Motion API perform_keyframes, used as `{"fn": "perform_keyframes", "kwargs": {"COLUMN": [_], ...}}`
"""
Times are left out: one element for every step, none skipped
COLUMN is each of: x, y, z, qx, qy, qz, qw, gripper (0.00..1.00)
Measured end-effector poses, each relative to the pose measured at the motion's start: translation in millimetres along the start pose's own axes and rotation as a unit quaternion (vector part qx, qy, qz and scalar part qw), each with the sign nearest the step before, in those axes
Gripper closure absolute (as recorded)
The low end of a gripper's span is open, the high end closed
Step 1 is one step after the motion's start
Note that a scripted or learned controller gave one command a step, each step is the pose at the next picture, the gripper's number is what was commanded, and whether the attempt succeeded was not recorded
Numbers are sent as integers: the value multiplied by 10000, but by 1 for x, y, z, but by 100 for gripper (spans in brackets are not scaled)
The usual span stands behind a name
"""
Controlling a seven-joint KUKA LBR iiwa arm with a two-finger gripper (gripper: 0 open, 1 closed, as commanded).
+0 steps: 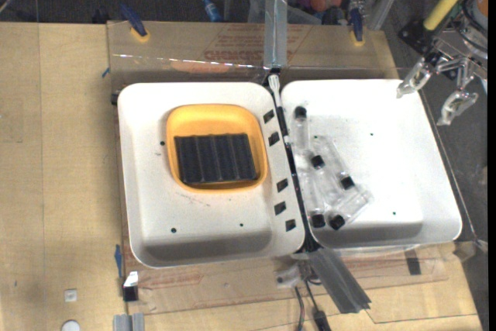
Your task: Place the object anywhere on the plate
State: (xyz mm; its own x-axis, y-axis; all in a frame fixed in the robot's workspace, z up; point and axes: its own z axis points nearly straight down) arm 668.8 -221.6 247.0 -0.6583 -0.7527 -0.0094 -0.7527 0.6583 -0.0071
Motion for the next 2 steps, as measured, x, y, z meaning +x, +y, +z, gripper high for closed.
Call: {"fn": "perform_keyframes", "kwargs": {"x": [1, 0], "y": [1, 1], "z": [20, 30], "qx": [-39, -49], "qy": [6, 3], "qz": [-1931, -3544], "qw": [9812, 9351], "gripper": [0, 0]}}
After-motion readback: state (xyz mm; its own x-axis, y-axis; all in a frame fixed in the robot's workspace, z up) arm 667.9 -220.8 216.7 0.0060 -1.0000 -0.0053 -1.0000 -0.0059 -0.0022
